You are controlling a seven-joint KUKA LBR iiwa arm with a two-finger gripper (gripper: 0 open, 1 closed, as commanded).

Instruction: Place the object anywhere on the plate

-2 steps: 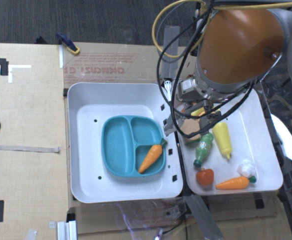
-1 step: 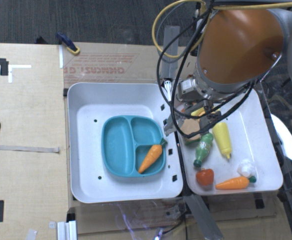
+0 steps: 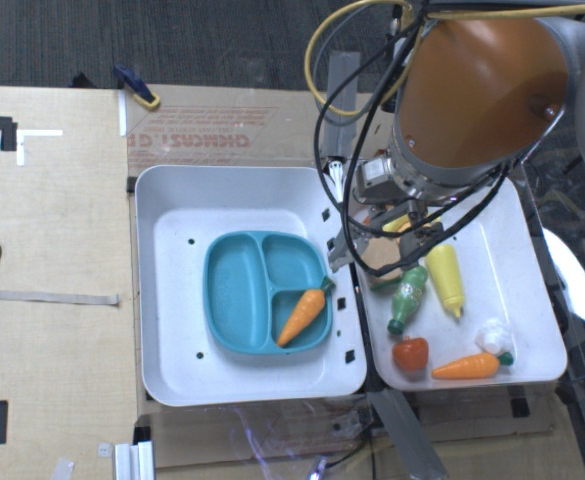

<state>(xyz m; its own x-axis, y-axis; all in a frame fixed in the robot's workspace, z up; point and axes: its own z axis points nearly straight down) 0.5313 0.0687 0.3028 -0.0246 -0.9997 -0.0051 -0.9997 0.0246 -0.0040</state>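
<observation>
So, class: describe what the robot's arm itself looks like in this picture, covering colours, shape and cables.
The arm shows as a wide, rounded orange-brown band with a grey shell at its upper right. Below it sits a grey metal wrist section. Black cables loop down its left side, and a yellow cable arcs over the top.

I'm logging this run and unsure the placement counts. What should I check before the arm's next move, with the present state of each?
1. Orange toy carrot lies on the teal divided plastic plate: ok, in its lower right compartment.
2. Carrot fully inside the rim: cannot tell; its leafy tip sits at the plate's right edge.
3. Plate sits flat in the left white bin: ok.
4. Pincer free of the carrot: ok, it is over the right white bin, apart from the plate.
5. Pincer fingers open or shut: cannot tell, cables and wrist hide them.
</observation>
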